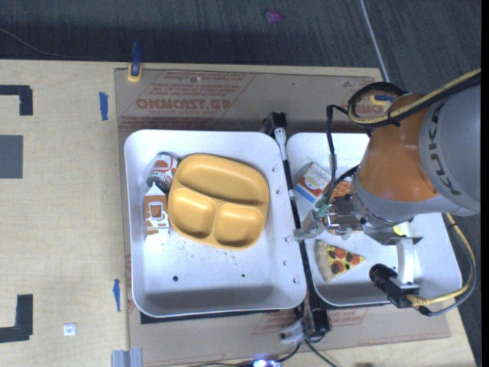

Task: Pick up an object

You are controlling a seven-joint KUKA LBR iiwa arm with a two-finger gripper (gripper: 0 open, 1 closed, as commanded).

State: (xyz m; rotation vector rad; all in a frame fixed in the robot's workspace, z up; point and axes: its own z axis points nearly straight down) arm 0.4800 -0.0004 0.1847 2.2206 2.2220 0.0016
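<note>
In the camera view, the gripper (325, 224) hung over the right bin's (451, 239) left rim, its grasp impossible to tell, just beside one pizza slice (340, 260) and one carton (312, 180), while the left bin (229, 289) held one yellow tray (216, 199).

1. Floor (191, 14): dark grey carpet, running along the far side of the bench.
2. Bench top (53, 205): pale wood, marked with black squares (11, 157) and corner brackets at the left.
3. Brown board (229, 98) lies on the bench, with red printed lettering.
4. Blue tape strips (103, 105) at the board's left edge.
5. Thin grey cable (370, 25) crosses the carpet diagonally.
6. Lighting even, soft shadows.
</note>
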